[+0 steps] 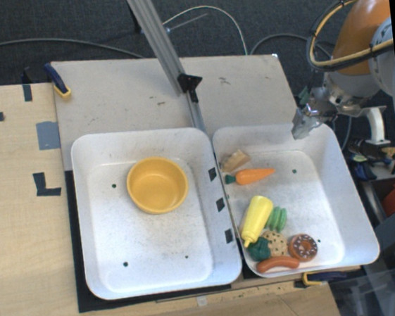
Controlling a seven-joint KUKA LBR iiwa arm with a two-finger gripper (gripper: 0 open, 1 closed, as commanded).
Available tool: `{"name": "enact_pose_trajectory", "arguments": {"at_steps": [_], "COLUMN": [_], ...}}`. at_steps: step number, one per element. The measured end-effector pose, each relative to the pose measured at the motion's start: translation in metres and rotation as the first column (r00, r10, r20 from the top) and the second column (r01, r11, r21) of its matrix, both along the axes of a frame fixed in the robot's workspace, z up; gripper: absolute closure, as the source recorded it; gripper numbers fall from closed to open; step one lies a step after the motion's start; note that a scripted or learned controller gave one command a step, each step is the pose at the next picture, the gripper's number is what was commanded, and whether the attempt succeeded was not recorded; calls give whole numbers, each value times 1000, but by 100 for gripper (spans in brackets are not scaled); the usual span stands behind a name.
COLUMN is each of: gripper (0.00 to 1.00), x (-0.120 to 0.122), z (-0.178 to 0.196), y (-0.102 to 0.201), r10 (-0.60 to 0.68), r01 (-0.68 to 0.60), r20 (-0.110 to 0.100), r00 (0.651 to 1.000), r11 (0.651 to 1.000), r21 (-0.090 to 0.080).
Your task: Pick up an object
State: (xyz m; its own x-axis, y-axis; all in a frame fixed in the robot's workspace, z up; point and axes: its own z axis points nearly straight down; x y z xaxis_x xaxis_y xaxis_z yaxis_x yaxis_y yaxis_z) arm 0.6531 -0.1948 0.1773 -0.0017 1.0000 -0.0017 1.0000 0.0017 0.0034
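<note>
We judge the carrot (pixel 254 175) light, stiff, slick; grip its middle. The claw (pixel 302 127) beyond it: state untellable.

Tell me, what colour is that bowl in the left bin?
The bowl is yellow, seen clearly in the camera view.

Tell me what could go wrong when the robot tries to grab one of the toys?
The yellow mustard bottle, the green toy, the cookie, the donut and the hot dog lie crowded together, so the gripper might bump neighbours or close on two at once. The hot dog and donut also sit near the right bin's wall, which could block a finger. The carrot lies more apart, probably easier.
</note>
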Motion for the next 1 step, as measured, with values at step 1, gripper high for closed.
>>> {"name": "enact_pose_trajectory", "arguments": {"at_steps": [1], "gripper": [100], "x": [3], "z": [58], "y": [10], "r10": [1], "r01": [-1], "r20": [2], "r00": [1000], "r11": [1000], "r21": [0]}}
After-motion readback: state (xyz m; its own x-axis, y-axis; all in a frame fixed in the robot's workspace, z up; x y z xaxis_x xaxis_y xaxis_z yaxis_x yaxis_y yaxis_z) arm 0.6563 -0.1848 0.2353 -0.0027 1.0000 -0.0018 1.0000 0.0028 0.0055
